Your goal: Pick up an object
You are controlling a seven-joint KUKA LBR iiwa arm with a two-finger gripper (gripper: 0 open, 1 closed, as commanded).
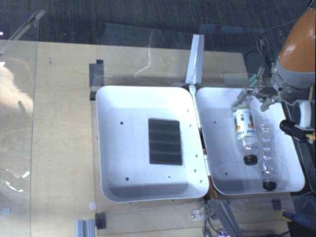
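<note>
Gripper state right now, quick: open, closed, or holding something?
Gripper: cannot be told; it sits over the top end of a labelled bottle in the right bin.

Two white bins on a wooden bench, with clear panels around them.

The left bin (pixel 113 147) is a shallow white tray with rounded corners, and a dark ribbed rectangle (pixel 165 141) lies flat near its middle. The right bin (pixel 217 132) stands just beside it, and their inner rims are almost touching. Both bins rest on a light wooden bench (pixel 59 132). A metal strip (pixel 194 59) rises from the gap between the bins toward the far edge. Small black brackets (pixel 97 72) sit at the far left corner of the left bin. A clear plastic sheet (pixel 17 107) covers the bench on the left side. Beyond the bench is a dark floor (pixel 148 4).
</note>
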